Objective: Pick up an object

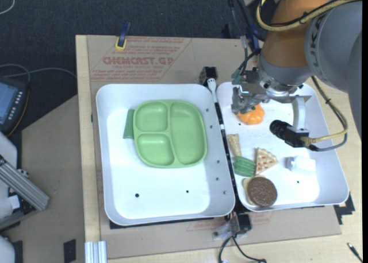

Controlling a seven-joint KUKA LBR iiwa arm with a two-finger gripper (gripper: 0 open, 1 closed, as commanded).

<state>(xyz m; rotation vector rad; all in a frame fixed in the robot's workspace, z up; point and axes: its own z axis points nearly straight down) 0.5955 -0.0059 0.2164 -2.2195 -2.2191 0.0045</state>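
Bins sit side by side on a cardboard sheet (149, 55) with red print, and we see the arm (299, 32) reaching in from the upper right of the frame. Its gripper (247, 104) hangs low over the upper left part of the right bin (328, 181), directly above an orange piece (253, 117) and touching or nearly touching its top. From this angle we cannot tell whether the claw is spread, pressed together, or pinching the orange piece.

Lower in the same bin we find a tan strip (233, 143), a green piece (244, 166) just below it, a tan wedge (265, 160) beside that, a brown disc (261, 191) near the bottom edge, and a small white item (300, 164) to the right.

The left bin (115, 187) holds a green plate (169, 132) with three compartments, lying flat in its upper middle.

A yellow clamp (121, 42) grips the sheet's top edge at upper left.
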